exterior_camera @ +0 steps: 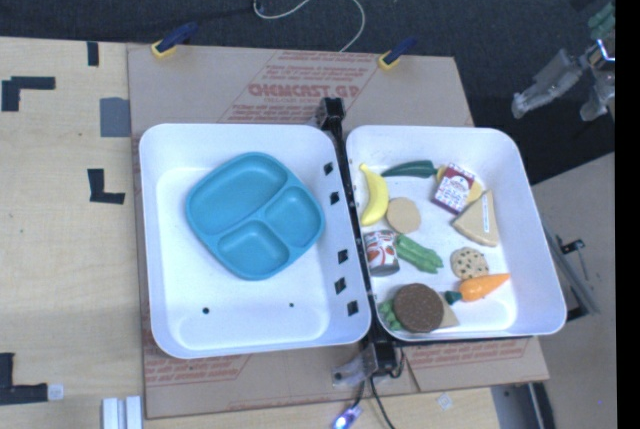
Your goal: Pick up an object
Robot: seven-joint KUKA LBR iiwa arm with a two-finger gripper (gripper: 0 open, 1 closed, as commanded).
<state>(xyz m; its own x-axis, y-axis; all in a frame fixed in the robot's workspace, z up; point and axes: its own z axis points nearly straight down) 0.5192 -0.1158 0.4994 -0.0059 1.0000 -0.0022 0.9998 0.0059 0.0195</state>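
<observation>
At two o'clock, off the counter, the robot's hand hangs, its grip unreadable; toy foods, including a yellow plastic banana, lie unpicked in the right-hand shallow white bin.

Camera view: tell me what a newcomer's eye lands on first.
The blue divided plate stands out, lying alone in the left bin. Next comes the cluster of toy food in the right bin, notably the yellow banana and orange carrot. The claw sits beyond the bench, upper right.
</observation>
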